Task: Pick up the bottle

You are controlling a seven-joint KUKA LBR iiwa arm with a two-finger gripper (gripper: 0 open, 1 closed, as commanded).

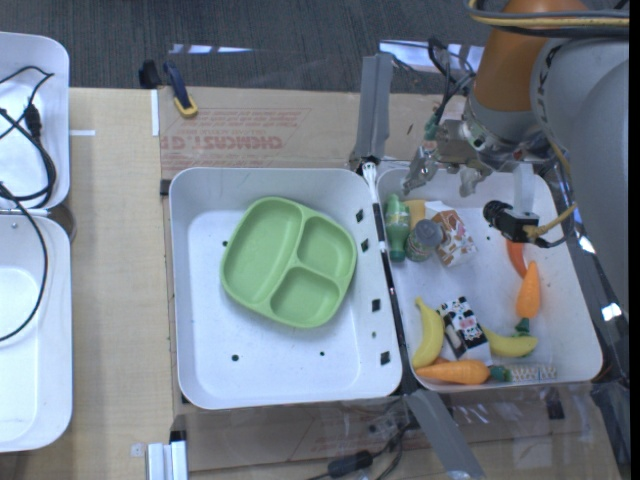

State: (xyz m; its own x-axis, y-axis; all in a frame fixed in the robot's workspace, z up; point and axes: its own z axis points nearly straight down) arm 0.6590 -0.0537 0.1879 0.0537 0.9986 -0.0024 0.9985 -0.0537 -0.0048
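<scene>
A small green bottle lies in the right bin, close against its left wall, with a grey-capped container touching its right side. My gripper hangs over the bin's far end, above and slightly right of the bottle. It is open, and nothing sits between its fingers. There is a visible gap between the fingertips and the bottle.
An orange-and-white snack packet lies beside the bottle. Two bananas, two carrots and a cow-print carton fill the near part of the right bin. A green divided plate rests in the left bin.
</scene>
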